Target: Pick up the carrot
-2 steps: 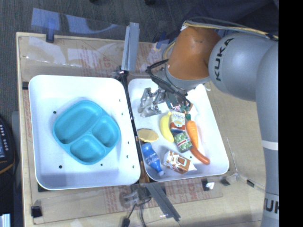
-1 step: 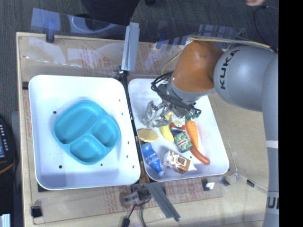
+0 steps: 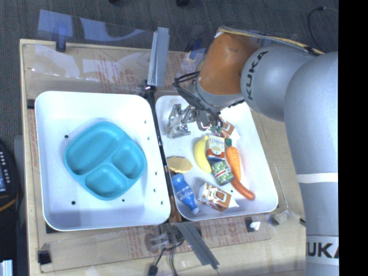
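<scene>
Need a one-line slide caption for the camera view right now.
Gripper hovers at the right bin's upper-left corner, apart from the carrot lying among toy groceries; blue divided tray in left bin.

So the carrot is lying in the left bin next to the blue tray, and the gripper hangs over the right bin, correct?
Not quite. The camera view shows the carrot in the right bin, among the other toy foods, not beside the blue tray. The gripper does hang over the right bin.

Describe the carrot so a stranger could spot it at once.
Look in the right bin, the one crowded with toy food. Along its right side lies the carrot, next to the banana. It is the only long orange piece, tapering toward the bin's near corner.
</scene>
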`<action>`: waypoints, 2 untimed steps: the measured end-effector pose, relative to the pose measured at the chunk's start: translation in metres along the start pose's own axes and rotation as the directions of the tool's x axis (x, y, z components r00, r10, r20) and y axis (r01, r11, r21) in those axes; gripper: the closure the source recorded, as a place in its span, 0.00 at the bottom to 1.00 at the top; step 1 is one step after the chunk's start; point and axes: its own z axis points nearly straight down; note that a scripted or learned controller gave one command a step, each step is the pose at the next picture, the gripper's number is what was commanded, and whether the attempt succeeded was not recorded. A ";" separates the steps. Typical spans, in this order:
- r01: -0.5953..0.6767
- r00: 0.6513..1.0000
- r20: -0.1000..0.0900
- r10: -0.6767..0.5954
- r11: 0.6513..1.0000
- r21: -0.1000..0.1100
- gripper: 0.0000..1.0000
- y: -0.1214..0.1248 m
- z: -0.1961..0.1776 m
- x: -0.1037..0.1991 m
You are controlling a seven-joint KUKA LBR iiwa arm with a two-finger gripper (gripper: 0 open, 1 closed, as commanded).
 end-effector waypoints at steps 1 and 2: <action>0.420 0.908 0.001 -0.420 0.908 0.001 1.00 0.011 -0.001 -0.002; 0.735 0.678 -0.003 -0.735 0.678 -0.005 1.00 0.012 0.001 0.042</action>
